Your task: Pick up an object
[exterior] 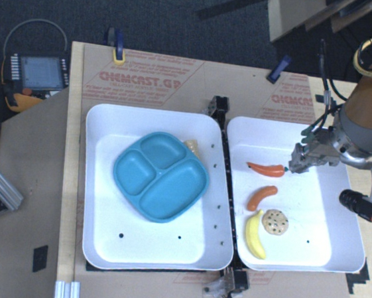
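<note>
Claw sits low in the right bin, in that bin's upper half, hanging off the grey arm that comes in from the right. Whether its tips are spread or pressed together I cannot tell; they blur into a dark clump at this angle, and nothing visibly sits between them.

Nearest thing: red chili pepper, lying just left of the claw. Its right end looks touching or almost touching the claw tip; can't say which. Long axis runs roughly left-right across the bin, nearly in line with the direction from claw to pepper. So the claw is at the pepper's end, not over its middle. Judgement: a clean pick wants the claw shifted left over the pepper's centre, with the closing direction across the short width, i.e. roughly up-down in the view.

Further out, below and a bit left: orange sausage-like piece, tilted diagonally, apart from the pepper. Below that, a cookie just beside a yellow banana, the two touching or nearly so, near the bin's lower left corner.

Left bin holds a blue divided plate with a small tan item peeking at its upper right edge. Both well apart from the claw. Both bins rest on the table.

Pick not yet made, as far as shows.
</note>
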Available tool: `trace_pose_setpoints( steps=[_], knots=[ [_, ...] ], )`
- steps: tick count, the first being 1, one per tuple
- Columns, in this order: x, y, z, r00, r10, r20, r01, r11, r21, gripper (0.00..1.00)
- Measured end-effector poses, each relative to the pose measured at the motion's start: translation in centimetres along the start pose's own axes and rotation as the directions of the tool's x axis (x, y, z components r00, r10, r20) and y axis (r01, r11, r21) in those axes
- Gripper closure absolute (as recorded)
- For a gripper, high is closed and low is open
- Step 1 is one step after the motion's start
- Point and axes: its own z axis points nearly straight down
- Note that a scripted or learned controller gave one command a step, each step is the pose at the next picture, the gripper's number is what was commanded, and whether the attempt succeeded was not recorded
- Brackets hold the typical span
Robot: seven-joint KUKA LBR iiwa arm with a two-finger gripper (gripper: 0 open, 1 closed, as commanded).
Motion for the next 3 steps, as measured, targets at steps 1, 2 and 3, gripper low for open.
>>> trace_pose_setpoints(
  steps=[1, 2, 3],
  knots=[
    [5.1, 0.0, -0.7, 1.0, -0.005, -0.001, 0.005, 1.0, 0.0, 1.0],
    [10.9, 0.1, -1.1, 1.0, -0.006, -0.002, 0.006, 1.0, 0.0, 1.0],
    [15.4, -0.2, -0.3, 1.0, -0.004, -0.002, 0.004, 1.0, 0.005, 1.0]
  ],
)
